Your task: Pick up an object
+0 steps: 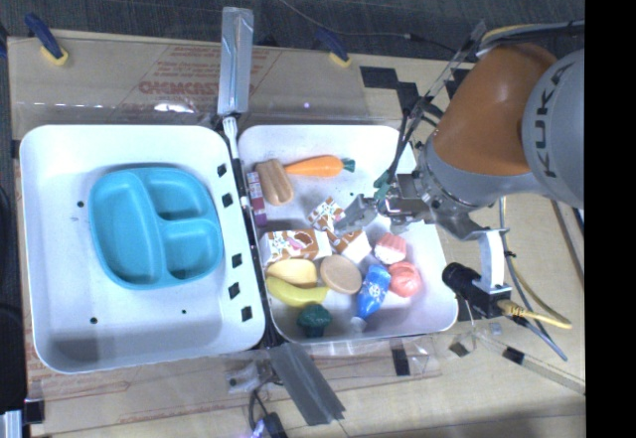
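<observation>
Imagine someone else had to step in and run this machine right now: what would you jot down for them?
Gripper: low over the middle of the right bin, above the small patterned packet; whether its fingers are open or shut cannot be seen.
Things: carrot and bread roll at the far end; banana, blue bottle and pink toys at the near end. The blue divided tray sits in the left bin.
Done: nothing visibly lifted.
Left: grasp one object and raise it.
</observation>
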`<state>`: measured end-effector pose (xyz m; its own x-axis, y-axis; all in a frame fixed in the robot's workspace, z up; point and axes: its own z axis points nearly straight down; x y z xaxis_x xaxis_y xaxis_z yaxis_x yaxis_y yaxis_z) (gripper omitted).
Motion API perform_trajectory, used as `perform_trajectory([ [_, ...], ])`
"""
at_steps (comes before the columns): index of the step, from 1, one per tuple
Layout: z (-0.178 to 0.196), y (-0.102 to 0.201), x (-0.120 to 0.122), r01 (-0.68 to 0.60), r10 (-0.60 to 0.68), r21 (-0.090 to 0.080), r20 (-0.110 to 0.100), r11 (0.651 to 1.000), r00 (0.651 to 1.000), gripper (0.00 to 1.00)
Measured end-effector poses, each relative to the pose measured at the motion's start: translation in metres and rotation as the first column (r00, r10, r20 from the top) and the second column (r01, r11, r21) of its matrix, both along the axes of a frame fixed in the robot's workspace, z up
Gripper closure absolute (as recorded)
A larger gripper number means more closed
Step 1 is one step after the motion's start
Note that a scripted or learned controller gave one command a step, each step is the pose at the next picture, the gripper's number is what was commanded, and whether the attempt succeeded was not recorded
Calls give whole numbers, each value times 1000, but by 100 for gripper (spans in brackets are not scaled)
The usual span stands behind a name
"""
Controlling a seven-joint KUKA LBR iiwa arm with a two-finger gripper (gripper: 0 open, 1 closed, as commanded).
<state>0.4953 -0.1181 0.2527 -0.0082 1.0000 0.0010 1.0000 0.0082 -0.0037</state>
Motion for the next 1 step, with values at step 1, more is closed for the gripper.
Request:
perform_trajectory([
  [1, -133, 14, 63, -162, 163, -10, 36, 987, 986, 0],
])
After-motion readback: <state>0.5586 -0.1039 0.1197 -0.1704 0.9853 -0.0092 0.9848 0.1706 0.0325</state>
